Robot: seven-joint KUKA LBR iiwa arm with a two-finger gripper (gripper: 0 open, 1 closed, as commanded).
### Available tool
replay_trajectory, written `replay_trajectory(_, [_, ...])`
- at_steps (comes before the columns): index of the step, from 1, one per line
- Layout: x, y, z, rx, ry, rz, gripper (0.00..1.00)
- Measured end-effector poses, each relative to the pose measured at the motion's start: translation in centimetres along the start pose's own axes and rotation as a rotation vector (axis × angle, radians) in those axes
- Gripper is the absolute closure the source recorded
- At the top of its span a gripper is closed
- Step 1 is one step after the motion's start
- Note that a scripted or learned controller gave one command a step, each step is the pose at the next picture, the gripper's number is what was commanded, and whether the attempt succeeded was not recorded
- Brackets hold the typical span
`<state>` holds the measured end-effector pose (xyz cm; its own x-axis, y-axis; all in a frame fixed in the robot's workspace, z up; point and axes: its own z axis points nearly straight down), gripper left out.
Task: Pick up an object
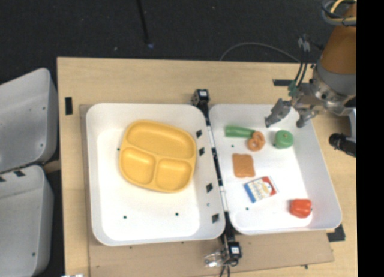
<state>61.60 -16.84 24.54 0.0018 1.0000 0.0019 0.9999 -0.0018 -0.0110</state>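
Gripper (291,113) hung open and empty at upper right of the frame, just above the green ball (283,139); crowding orange doughnut (256,141) risked a nudged, missed grasp.

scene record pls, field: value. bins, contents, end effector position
left bin: yellow divided plate
right bin: green cylinder, orange round piece, green round piece, tan slab, small white packet, red piece
end effector: open, above right bin's far edge, near green round piece
held: nothing between fingers
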Motion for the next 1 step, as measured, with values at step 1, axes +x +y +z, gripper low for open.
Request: replay_trajectory(1, [0.04, 0.22, -0.72, -0.012, -0.001, -0.002, 0.0])
